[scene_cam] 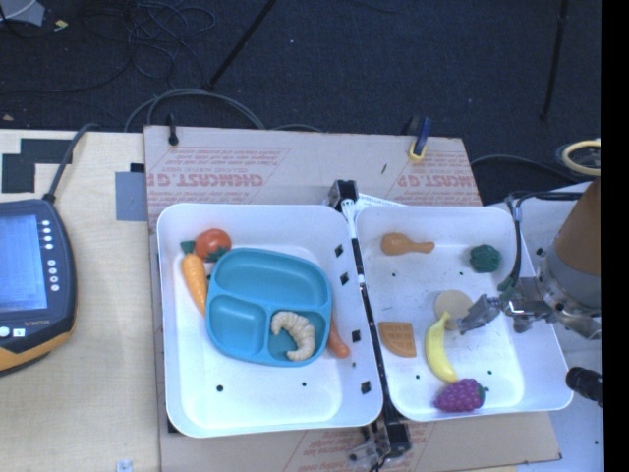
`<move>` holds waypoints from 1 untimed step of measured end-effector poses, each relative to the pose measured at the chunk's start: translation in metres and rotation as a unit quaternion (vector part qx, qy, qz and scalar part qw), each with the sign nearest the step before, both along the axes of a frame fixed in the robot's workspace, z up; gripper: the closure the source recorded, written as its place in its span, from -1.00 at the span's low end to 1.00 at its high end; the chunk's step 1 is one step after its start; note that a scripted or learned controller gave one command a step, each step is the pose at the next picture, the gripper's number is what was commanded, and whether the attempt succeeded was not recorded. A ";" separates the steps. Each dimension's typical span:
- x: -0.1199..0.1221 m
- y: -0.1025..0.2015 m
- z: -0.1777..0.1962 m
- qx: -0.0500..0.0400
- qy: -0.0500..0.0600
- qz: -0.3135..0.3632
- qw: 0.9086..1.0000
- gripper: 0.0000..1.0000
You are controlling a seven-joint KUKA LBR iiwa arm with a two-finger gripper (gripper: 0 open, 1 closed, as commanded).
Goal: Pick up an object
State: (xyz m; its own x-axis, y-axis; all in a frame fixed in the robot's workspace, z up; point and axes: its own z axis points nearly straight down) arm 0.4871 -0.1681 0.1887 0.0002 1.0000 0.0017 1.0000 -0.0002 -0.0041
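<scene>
We see a light wood bench (88, 431) with a cardboard sheet (295, 170) laid on it, printed text upside down, and two white bins sitting on the cardboard side by side; behind the bench is dark floor with loose cables (157, 28). A handheld pendant (29, 278) with a lit screen rests on the bench at far left, and a small blue-and-yellow clamp (421, 138) sits at the cardboard's back edge. Left bin (256, 406) carries a blue divided plate (267, 305) with a pale shrimp (298, 332) in one compartment, a carrot (196, 281) along the plate's left side and a tomato (212, 242) just behind it, plus a small orange piece (338, 343) at the plate's right edge. Right bin (511, 382) carries a drumstick (405, 245) at back left, a green piece (484, 258) at back right, a tan disc (453, 303) mid-bin, a cracker (398, 338), a banana (439, 349) and grapes (459, 395) at front. The arm (580, 264) comes in from the right and the gripper (477, 315) is low over the right bin, fingers apart with nothing between them. Its tips sit just right of the tan disc and just behind the banana's top end; we can't tell if they touch either. Grapes are near, in front; the drumstick is well apart.
</scene>
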 end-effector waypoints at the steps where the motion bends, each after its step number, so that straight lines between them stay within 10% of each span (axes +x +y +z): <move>1: 0.000 -0.001 0.010 0.001 0.001 0.000 1.000 1.00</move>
State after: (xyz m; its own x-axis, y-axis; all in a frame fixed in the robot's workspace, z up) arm 0.4871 -0.1691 0.1984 0.0009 1.0000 0.0027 1.0000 -0.0009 -0.0059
